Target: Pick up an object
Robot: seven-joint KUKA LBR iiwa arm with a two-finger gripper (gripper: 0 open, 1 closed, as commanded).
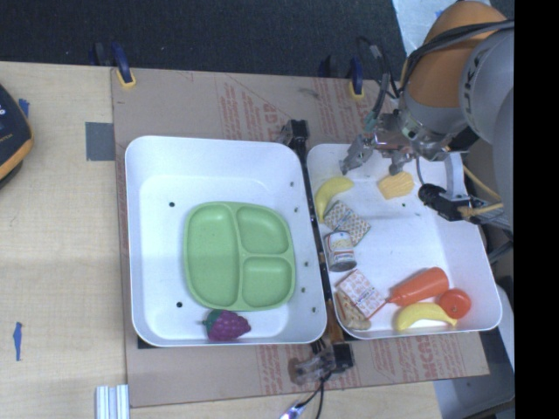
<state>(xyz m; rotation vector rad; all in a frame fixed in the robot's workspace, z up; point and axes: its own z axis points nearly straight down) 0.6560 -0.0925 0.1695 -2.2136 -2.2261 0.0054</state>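
Grey robot arm with an orange band (450,33) enters from the right, partly cut off by the frame edge. Its gripper (377,151) hangs over the right bin's (485,260) far end, jaws spread apart with nothing between them. A yellow cheese wedge (396,184) lies just beside it, a banana (329,193) nearby. Closer in sit a patterned packet (349,223), a small can (340,250), a box (359,295), a carrot (418,285), a tomato (454,303) and a second banana (423,319). The left bin (148,234) holds a green divided plate (238,256) and purple grapes (227,325). Both bins rest on the worktop (52,260).
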